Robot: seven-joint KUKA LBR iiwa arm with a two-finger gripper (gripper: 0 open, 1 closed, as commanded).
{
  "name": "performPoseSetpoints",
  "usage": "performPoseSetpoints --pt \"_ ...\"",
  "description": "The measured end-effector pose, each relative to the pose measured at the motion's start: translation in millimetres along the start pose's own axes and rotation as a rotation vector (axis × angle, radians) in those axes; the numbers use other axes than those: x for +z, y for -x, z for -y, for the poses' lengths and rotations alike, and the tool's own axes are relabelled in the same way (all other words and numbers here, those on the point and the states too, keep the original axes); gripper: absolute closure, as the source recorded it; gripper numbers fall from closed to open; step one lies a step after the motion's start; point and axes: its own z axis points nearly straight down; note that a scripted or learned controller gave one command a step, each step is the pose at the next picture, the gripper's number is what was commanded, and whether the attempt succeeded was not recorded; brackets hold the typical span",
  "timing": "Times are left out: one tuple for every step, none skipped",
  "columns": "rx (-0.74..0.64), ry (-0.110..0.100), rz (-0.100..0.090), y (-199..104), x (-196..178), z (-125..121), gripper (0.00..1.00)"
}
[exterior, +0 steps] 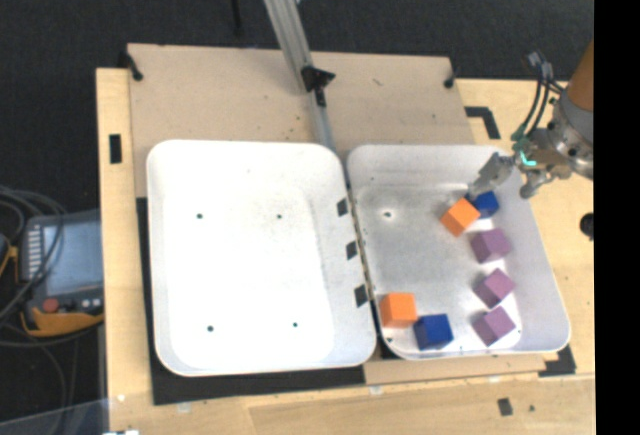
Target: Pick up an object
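The right bin holds several small blocks. An orange block touches a blue block near the bin's upper right. Three purple blocks run down the right side. A second orange block and a second blue block lie at the front. My gripper hangs over the bin's upper right corner, just above and right of the upper blue block. It is open, its two fingers spread with nothing between them.
The left bin lies beside the right one, with black clips along the shared edge. A slanted metal pole rises behind the bins. A handheld controller sits off the bench's left.
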Motion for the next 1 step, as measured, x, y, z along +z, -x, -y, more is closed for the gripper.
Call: performPoseSetpoints --pt "-0.002 0.004 0.002 0.2 -3.0 -0.8 0.0"
